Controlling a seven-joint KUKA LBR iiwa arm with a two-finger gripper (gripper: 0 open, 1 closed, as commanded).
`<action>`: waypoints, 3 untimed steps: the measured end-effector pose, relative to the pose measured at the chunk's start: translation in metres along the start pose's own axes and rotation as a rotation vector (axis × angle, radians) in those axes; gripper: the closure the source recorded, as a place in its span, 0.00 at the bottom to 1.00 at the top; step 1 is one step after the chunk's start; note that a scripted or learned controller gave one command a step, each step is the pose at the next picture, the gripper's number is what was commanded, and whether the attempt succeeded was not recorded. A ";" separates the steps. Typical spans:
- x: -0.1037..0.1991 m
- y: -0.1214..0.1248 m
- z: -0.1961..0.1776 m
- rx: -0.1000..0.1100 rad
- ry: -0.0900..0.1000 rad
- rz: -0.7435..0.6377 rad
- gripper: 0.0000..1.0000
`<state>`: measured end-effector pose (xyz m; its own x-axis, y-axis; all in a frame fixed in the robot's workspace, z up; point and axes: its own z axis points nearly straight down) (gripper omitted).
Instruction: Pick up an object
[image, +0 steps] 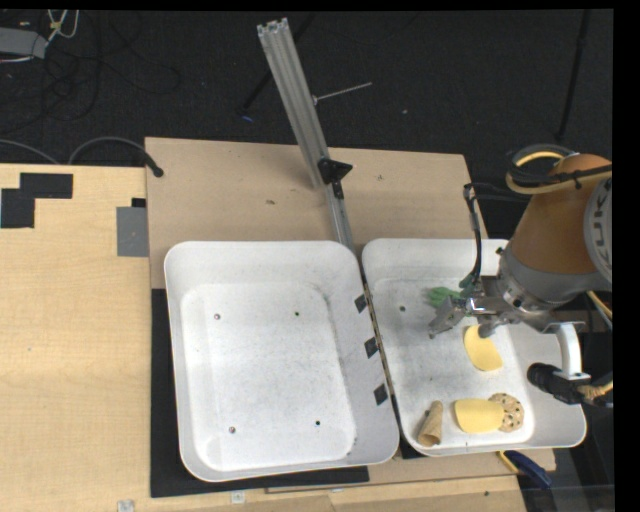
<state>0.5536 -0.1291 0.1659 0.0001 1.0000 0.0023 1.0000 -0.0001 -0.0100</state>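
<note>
The right bin (400, 262) holds several small objects. A green leafy piece (443, 296) lies near its middle, right by the gripper. A yellow rounded piece (483, 352) sits just below the gripper. Along the bin's front lie a tan cone (431, 424), a yellow slab (476, 416) and a speckled cookie (508, 410). My gripper (455, 317) hangs low over the right bin, between the green piece and the yellow rounded piece. No object shows between its fingers.
The left bin (200, 262) stands beside the right one, with black clips (371, 346) along the shared edge. A slanted metal rail (300, 110) rises behind the bins. The arm's orange band (560, 225) looms over the right bin's far right side.
</note>
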 end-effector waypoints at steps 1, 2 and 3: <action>0.010 -0.004 0.057 0.000 0.001 0.003 0.00; 0.007 -0.004 0.044 -0.005 -0.001 0.011 1.00; 0.006 -0.011 -0.015 -0.012 -0.003 0.008 1.00</action>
<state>0.5424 -0.1235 0.1813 0.0080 1.0000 -0.0003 1.0000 -0.0080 0.0025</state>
